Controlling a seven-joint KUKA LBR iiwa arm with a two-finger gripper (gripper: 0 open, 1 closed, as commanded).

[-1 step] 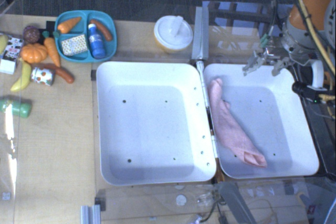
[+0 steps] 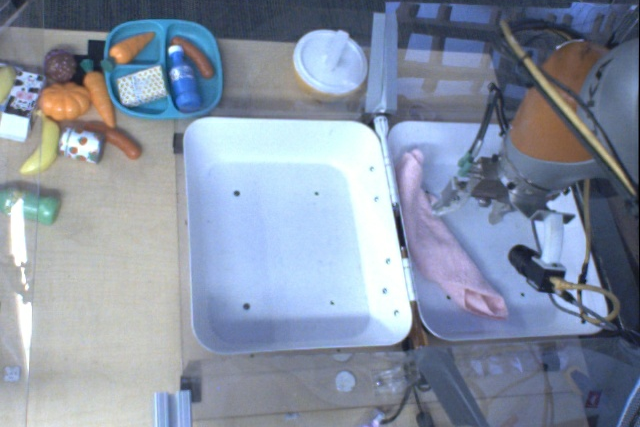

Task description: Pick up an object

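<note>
The pale wooden bench [image 2: 110,295] carries two shallow white bins side by side. The left white bin [image 2: 290,235] occupies the middle of the camera view, and the right white bin [image 2: 520,323] sits directly against its right wall. The task object, a long pink cloth [image 2: 445,240], lies in the right bin along its left wall. Its nearer end is folded towards the bin's middle, and its farther end is bunched close to the dividing wall. The two-finger gripper [image 2: 447,198] is positioned low over the upper half of the pink cloth, at or just above the fabric's right edge. Contact cannot be confirmed. How far the gripper is open cannot be told from this view, and no object is seen held in it. The grey arm with the orange band [image 2: 552,110] extends from the gripper towards the right side of the view. Farther back on the bench, left of the bins, lie a green plastic item [image 2: 35,206], a yellow toy banana [image 2: 42,149], a small printed can [image 2: 80,145] and an orange toy pumpkin [image 2: 65,102]. Beyond the left bin stands a teal divided plate [image 2: 160,23] containing a blue toy bottle [image 2: 183,78] and a toy carrot [image 2: 132,46]. A round white lidded container [image 2: 330,62] stands to the plate's right.
</note>
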